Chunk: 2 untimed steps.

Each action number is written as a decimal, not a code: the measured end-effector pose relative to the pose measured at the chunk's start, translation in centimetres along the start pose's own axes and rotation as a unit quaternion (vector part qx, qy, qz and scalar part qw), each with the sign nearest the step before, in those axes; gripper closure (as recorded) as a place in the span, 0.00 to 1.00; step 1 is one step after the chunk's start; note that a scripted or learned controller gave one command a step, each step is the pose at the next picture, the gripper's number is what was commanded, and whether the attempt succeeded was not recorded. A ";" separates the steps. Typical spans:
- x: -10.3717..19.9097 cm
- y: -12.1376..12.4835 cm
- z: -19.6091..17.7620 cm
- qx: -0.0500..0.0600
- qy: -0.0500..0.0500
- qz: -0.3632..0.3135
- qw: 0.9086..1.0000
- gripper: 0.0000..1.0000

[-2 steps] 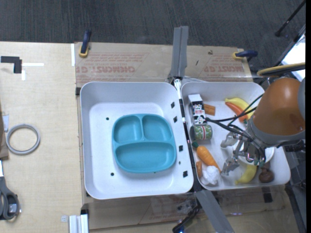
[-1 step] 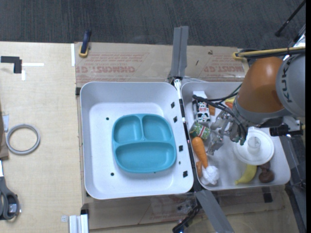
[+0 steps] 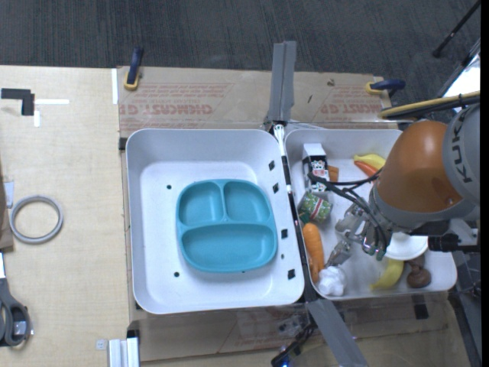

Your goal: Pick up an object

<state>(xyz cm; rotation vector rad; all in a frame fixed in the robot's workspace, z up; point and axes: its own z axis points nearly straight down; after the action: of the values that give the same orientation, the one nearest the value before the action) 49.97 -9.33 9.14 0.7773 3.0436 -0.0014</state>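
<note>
Orange along its whole length, the carrot lies at the left wall of the right bin, and we see it just to the left of the gripper, near the fingertips but not between them. The gripper's two fingers stand apart, pointing down and left over the bin floor, with nothing held between them. A white crumpled ball sits just below the fingertips, close to them (whether it touches them we cannot tell). Above the carrot lies a green packet, and above that a small white carton. A yellow banana and a brown lump rest at the bin's lower right, beneath the arm's orange band. In the left bin we see a blue divided plate.
</note>
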 end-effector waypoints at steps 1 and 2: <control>-4.5 -7.8 0.0 -0.001 -0.001 -0.006 1.000 0.00; -12.5 -7.7 -0.1 -0.001 -0.002 0.052 0.999 0.00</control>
<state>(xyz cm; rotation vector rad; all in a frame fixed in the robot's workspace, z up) 57.24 -22.10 9.26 0.9342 2.9953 0.0005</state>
